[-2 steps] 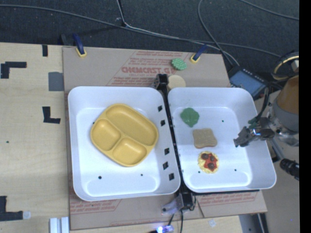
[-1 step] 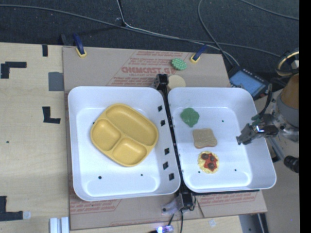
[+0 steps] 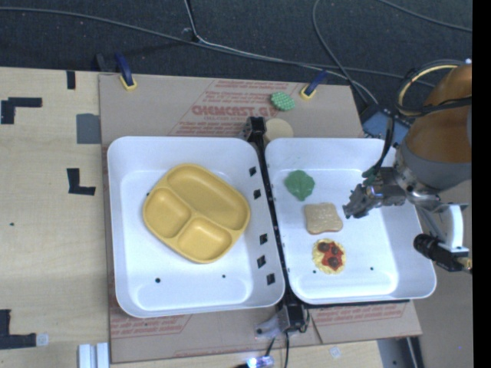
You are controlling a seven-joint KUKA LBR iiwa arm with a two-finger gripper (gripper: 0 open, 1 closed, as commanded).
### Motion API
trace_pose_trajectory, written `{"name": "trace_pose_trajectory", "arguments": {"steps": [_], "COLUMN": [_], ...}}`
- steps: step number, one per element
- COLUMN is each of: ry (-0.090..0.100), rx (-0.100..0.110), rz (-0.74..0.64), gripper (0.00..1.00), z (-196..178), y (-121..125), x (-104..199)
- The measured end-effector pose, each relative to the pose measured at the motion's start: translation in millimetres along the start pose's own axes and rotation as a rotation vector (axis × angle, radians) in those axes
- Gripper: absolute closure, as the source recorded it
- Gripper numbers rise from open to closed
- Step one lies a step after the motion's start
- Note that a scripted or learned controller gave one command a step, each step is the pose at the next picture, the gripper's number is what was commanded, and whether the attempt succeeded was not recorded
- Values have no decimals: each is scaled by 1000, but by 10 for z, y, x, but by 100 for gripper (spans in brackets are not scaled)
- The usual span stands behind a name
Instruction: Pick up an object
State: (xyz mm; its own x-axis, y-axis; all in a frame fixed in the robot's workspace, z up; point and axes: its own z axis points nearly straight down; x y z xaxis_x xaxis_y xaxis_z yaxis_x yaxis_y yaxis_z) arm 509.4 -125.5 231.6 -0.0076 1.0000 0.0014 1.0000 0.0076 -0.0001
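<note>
Toast slice [image 3: 323,218] lies just left of the jaws [image 3: 355,208], apart

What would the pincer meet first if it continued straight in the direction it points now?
The pincer points toward the view's left, roughly at the slice of bread in the right bin. That would probably come first, though its height above the bin is unclear.

**Worktop and Surroundings**

A pale wooden worktop [image 3: 46,205] is seen, marked with black tape pieces [image 3: 77,181]. A brown cardboard sheet [image 3: 207,106] is clamped at its far edge by blue-and-yellow clips [image 3: 124,73]. Beyond, dark carpet [image 3: 253,14] is crossed by loose cables [image 3: 230,48]. Even lighting is cast throughout.
</note>
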Motion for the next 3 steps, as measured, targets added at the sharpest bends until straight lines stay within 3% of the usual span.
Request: {"name": "trace_pose_trajectory", "arguments": {"steps": [3], "ry": [-1], "rx": [1], "rz": [1], "gripper": [100], "z": [208], "y": [480], "x": [1667]}}
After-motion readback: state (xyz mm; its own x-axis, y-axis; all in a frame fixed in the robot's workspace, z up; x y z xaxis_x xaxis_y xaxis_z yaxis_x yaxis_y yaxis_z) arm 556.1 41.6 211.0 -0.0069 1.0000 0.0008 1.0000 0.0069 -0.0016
